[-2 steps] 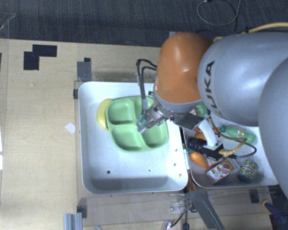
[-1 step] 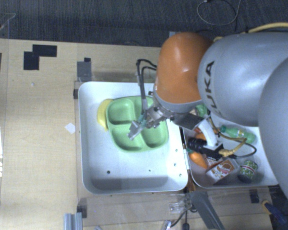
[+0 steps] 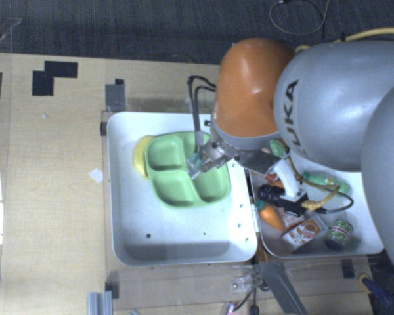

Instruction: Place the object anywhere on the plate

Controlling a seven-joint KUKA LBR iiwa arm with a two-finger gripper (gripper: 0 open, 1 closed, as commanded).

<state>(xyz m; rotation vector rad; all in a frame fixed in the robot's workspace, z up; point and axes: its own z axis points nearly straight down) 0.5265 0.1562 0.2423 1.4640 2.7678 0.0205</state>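
Note:
A green plate [image 3: 174, 188] with three compartments lies in the left white bin [image 3: 174, 245], toward its back. A yellow object [image 3: 140, 156] rests against the plate's left rim, partly under it. My gripper [image 3: 200, 163] hangs over the middle of the plate, where the dividers meet, below the orange wrist band [image 3: 246, 90]. I see nothing held in it. The grey arm covers much of the right bin.
The right bin [image 3: 315, 251] holds an orange object [image 3: 271, 217], a printed packet [image 3: 301, 232], a small green can [image 3: 340, 234] and a green item [image 3: 326, 180] near the arm. Bare white floor lies in front of the plate in the left bin.

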